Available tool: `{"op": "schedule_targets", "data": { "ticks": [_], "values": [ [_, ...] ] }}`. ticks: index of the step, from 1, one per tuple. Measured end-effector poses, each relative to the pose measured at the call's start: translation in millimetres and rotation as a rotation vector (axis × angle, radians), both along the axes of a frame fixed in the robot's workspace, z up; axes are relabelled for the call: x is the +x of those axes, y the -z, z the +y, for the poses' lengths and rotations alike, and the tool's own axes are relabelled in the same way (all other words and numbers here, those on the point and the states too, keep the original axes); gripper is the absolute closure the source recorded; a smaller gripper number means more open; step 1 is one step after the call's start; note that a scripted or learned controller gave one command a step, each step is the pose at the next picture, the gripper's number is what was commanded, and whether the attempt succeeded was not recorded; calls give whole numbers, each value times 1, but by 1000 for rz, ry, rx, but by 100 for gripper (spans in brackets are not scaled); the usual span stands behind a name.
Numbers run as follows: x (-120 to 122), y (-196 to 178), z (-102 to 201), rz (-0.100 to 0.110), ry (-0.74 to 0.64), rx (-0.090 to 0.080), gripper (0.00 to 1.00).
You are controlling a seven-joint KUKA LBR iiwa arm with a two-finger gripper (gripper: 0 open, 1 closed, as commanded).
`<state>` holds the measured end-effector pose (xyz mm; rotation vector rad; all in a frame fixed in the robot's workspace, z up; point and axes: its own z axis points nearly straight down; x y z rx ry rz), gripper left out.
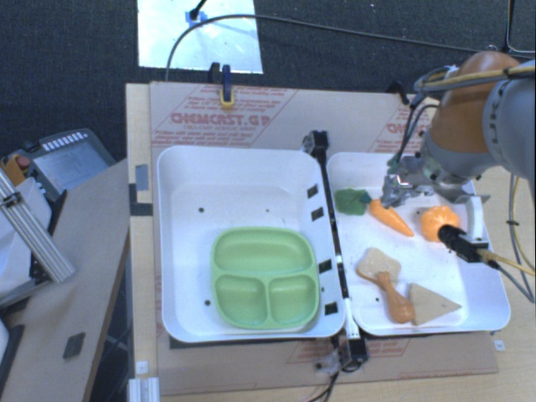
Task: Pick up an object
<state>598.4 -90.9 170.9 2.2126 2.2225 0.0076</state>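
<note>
The right bin (486,304) holds several toy foods. An orange carrot (394,219) lies slanted near its back, with a green leafy piece (353,201) to its left and an orange round fruit (439,221) to its right. A tan drumstick (387,281) and a beige wedge (432,302) lie near the front. My gripper (399,188) hangs low over the carrot's upper end, at or just above it. The wrist hides how it meets the carrot.
A green divided plate (265,276) sits in the left bin (188,182). A black divider rail (328,224) runs between the bins. A black part with a cable (459,243) sticks out beside the round fruit. A grey bench corner (59,249) lies at left.
</note>
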Motion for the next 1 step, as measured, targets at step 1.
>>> {"op": "schedule_targets", "data": {
  "ticks": [1],
  "values": [
    [-3,-45,4,2,-1,0,100]
  ]
}}
